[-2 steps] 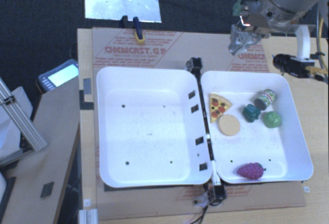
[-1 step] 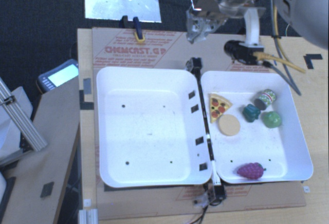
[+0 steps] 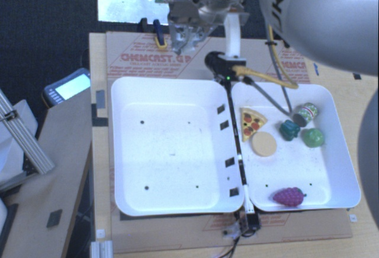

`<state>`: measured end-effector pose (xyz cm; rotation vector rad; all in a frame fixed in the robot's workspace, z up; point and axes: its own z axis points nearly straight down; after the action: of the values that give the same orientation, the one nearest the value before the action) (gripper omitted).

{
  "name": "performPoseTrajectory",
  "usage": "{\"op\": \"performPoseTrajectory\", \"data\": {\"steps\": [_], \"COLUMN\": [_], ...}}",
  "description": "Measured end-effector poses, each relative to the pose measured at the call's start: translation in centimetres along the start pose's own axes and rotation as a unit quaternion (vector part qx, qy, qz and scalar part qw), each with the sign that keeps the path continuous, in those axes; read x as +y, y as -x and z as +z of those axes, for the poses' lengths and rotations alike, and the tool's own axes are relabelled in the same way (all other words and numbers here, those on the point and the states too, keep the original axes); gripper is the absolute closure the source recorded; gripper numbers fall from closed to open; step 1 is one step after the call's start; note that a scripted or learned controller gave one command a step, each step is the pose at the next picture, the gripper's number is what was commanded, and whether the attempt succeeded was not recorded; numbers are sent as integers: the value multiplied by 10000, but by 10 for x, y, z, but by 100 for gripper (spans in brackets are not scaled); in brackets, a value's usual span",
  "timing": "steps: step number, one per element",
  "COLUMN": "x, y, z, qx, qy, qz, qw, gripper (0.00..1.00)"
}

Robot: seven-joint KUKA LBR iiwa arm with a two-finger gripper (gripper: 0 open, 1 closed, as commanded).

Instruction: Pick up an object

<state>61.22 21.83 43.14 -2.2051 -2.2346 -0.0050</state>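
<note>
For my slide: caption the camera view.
Robot arm above two white bins; toy pizza slice, cookie, grapes inside right one.

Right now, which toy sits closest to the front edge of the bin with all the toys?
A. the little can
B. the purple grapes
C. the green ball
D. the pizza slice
B: the purple grapes lie alone near the front wall of the right bin, while the pizza slice, green ball and little can sit farther back.
</note>
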Motion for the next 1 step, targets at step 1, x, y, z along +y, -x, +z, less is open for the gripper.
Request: {"op": "performPoseTrajectory", "data": {"steps": [1], "x": [55], "y": [-16], "z": [-110], "qx": [3], "qy": [72], "qz": [37], "qw": [10000], "gripper": [100]}}
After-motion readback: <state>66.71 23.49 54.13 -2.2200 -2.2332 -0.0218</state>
